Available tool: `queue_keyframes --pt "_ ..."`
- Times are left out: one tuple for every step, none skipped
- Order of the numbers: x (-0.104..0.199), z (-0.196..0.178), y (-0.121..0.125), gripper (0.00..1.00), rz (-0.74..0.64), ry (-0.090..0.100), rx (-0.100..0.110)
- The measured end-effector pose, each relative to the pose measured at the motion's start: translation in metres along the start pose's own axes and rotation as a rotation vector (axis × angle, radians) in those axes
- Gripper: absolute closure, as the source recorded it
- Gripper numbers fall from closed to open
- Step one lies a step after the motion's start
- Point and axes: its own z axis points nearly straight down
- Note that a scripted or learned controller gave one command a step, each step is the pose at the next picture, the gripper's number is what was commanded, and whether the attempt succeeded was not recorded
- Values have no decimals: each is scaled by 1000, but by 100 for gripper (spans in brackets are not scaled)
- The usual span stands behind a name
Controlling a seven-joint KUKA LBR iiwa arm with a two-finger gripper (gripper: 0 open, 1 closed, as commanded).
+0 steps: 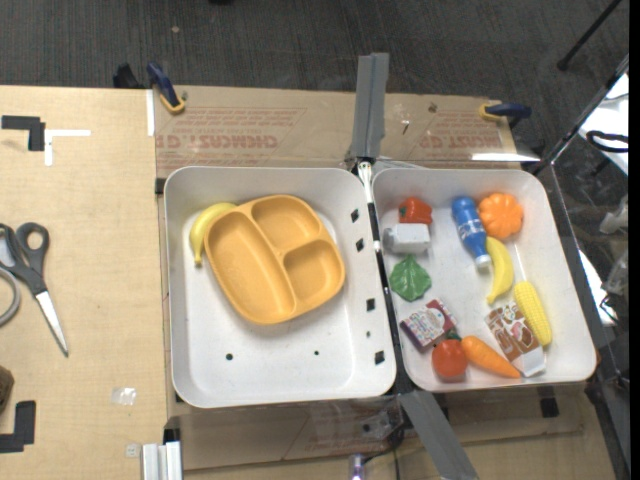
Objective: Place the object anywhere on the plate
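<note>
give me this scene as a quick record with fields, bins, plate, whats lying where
left bin: holds the orange divided plate
plate: three compartments, nothing in them
beside plate: yellow banana tucked against its upper-left rim
right bin: toy foods, among them blue bottle, orange pumpkin, corn cob, carrot, green leaf
bench left of bins: scissors
task state: nothing on the plate yet

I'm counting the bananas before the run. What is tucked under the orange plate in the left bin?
A yellow banana pokes out from under the upper-left edge of the orange plate. One curved end shows against the left bin; the plate covers the rest of it.
</note>
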Motion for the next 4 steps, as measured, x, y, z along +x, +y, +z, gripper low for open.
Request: queue_keyframes --pt "0 -1 0 0 -221 0 0" --pt "0 6 0 0 -382 -1 0" --pt "-6 -4 3 0 -547 -1 -1" --pt "-6 -2 4 0 -707 0 -1"
